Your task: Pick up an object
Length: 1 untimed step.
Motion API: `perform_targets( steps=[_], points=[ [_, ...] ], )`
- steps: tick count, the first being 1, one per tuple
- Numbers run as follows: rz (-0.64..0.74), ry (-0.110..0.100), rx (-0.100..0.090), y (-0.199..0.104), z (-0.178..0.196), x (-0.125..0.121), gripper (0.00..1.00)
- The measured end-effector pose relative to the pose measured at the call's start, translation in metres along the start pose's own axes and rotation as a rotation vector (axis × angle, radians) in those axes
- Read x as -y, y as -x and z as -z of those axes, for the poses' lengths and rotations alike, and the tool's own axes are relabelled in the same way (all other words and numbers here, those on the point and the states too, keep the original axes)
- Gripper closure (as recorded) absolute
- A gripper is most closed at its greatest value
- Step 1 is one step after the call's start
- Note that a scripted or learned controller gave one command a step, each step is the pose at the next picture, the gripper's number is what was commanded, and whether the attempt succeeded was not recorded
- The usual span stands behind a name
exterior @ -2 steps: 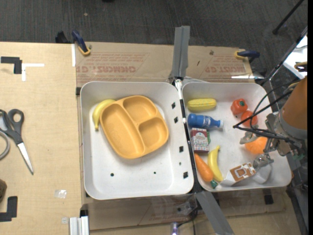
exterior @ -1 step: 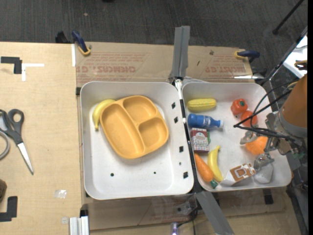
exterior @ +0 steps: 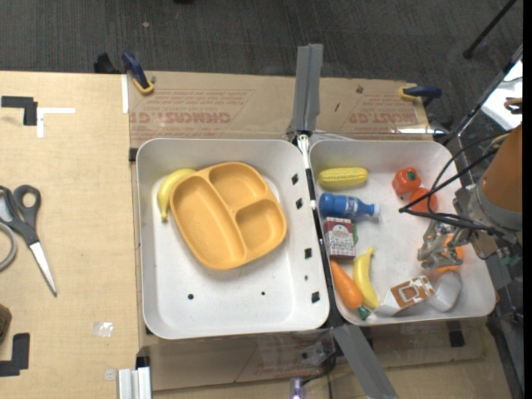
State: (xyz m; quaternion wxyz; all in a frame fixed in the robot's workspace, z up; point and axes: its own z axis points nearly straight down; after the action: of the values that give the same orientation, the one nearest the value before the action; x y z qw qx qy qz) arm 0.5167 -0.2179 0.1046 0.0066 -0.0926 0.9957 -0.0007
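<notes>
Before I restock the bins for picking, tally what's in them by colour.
Yellow: 4, banana, divided plate, corn, second banana
Orange/red: 3, carrot, tomato, small box
Blue: 1, bottle
Total: 8 identifiable

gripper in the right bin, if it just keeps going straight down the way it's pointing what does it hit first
Most likely the orange item lying right under the gripper, then the right bin floor. Depth is hard to judge from this slanted view, so it could land just beside it.
</notes>
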Motion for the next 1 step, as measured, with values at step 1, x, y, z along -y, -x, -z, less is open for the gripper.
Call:
perform_targets(
  steps=[1],
  points=[
    [0.000, 0.000, 0.002, 0.0006, 0.0002, -0.0002, 0.00]
  ],
)
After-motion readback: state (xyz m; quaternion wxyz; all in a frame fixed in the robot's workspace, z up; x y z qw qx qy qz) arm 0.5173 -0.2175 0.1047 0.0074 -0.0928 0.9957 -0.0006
